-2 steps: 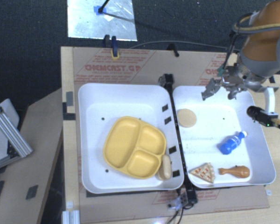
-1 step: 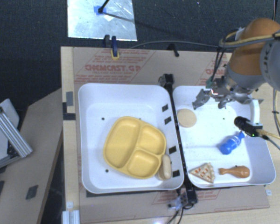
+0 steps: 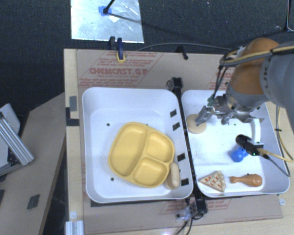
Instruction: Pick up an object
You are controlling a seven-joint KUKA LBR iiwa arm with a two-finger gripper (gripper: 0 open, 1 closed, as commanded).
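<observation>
Red print on the bench board

The brown board (image 3: 132, 65) under the 2 bins carries red lettering along its far edge, above the left bin (image 3: 132, 99); the large line reads roughly "CHEMCAST GP", with smaller red lines above and below it too small to read. More faint red print runs along the board's near edge and left side, also illegible.

Dark carpet (image 3: 29, 43), wooden bench (image 3: 73, 82).

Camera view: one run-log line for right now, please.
gripper over right bin | beside tan disc | nothing seen held | yellow tray in left bin
</observation>
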